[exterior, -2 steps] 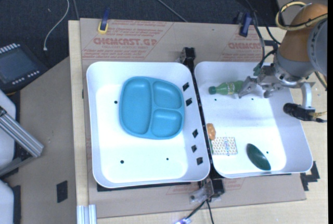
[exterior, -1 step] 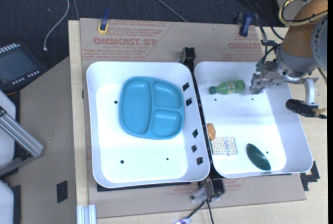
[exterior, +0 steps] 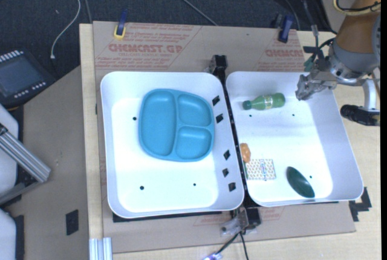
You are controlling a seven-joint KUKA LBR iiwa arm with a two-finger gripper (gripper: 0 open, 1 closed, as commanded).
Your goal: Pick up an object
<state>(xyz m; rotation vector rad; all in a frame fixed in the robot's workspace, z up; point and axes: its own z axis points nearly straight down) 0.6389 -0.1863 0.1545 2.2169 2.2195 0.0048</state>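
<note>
My gripper (exterior: 305, 88) hangs over the upper right part of the right bin (exterior: 329, 132), with nothing visible between its fingers. Just left of it a green bottle (exterior: 265, 102) lies on its side on the bin floor. A dark green oval object (exterior: 300, 182) rests near the bin's front right corner. A small patterned packet (exterior: 260, 169) lies at the front left, with a small orange item (exterior: 245, 152) just above it by the left wall.
The left bin (exterior: 121, 180) holds a blue divided plate (exterior: 176, 124). Black clips run along the divider between the bins. Blue clamps (exterior: 121, 26) hold the board at the back. Cables trail across the dark floor behind the bench.
</note>
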